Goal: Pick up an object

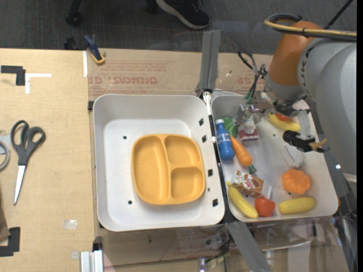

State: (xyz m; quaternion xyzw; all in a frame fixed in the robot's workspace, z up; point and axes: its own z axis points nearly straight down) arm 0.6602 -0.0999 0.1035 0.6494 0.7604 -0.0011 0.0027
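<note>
The right bin (323, 169) holds several toys. Along its left side are a blue bottle (224, 141), a green piece (228, 123) and a carrot (241, 151). Nearer the front lie a printed snack packet (248, 183), a banana (241, 202), a red tomato (264, 206), a yellow corn-like piece (296, 205) and an orange (296, 181). My gripper (248, 115) hangs low at the bin's back left, right over a red-and-white packet (248, 132). The arm's orange band (286, 55) and grey body cover the bin's back right corner.
The left bin (108, 152) carries a yellow divided plate (168, 168). Scissors (22, 146) lie on the wooden bench at far left. A blue clip (94, 50) sits near the cardboard's back edge. A yellow and red piece (281, 119) peeks out under the wrist.
</note>
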